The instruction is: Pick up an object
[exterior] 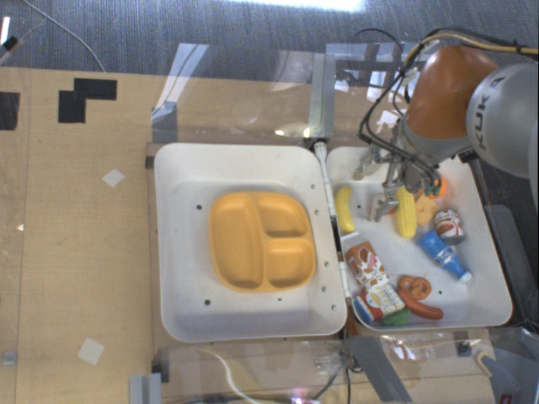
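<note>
My gripper [392, 207] hangs low over the back of the right bin [480, 225], under the orange band of the arm. Its tip is right beside a yellow corn cob [407, 215], which lies just to its right and seems to touch it. A yellow banana [344, 209] lies to the left of the gripper, along the bin's left wall. Whether the corn cob is gripped or only next to the gripper is not visible.
The right bin also holds an orange piece [436, 190], a small can [447, 225], a blue bottle [444, 256], a snack packet [368, 269], a pretzel [415, 287] and a red sausage [422, 310]. A yellow divided plate [261, 241] sits in the left bin [185, 183].
</note>
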{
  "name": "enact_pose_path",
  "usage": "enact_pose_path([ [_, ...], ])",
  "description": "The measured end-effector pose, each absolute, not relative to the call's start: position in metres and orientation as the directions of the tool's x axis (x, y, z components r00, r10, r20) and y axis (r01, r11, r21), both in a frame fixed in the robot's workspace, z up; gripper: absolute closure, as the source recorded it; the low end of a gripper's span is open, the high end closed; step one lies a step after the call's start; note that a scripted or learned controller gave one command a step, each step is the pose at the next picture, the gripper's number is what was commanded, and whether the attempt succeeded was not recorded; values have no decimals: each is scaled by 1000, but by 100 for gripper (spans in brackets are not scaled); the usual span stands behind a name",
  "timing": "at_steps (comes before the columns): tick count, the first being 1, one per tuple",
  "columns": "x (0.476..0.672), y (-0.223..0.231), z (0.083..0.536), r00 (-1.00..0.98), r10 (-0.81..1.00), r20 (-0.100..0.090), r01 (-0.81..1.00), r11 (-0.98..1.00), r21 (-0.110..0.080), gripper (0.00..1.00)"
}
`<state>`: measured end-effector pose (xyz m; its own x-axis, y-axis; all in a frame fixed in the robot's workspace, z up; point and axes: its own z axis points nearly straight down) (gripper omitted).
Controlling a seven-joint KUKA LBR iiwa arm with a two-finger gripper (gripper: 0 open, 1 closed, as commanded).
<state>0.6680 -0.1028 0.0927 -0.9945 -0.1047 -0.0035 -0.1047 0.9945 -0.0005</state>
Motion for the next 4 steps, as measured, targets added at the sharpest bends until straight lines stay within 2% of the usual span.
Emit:
enact_pose_path([
  [1, 657, -102, 88, -999, 47, -11, 47, 999, 1, 0],
  [3, 641, -143, 88, -916, 402, -10, 402, 916, 3, 0],
  [4, 608, -140, 89, -981, 192, -13, 192, 981, 2, 0],
])
